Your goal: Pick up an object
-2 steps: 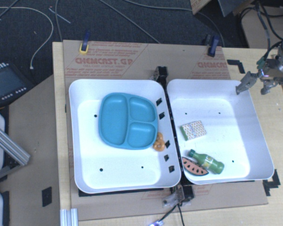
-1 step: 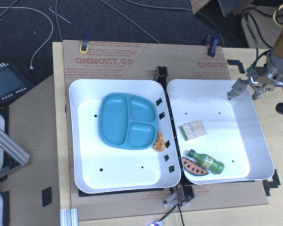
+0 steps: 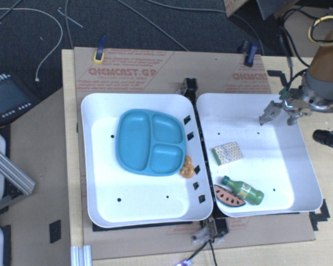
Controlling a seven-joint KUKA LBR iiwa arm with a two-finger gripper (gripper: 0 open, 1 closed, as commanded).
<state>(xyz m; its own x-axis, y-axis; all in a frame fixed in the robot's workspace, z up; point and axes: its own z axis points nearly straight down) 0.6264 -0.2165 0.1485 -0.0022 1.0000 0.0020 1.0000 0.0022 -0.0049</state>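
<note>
Setting: robotics lab | clamped brown cardboard-topped bench [image 3: 155, 65] | loose grey cables on dark carpet [image 3: 50, 21] | aluminium rail [image 3: 8, 168]

Arm [image 3: 325, 71]: a rounded orange-brown band is seen above the wrist, with a grey ring beneath it. Below the ring, a darker grey metal wrist block with small teal-green marks is noted. Gripper [image 3: 280, 114]: two thin grey metal fingers [image 3: 268, 114] are seen, angular in outline. A yellowish looped cable [image 3: 322, 29] and black cables are observed beside the upper arm.
</note>
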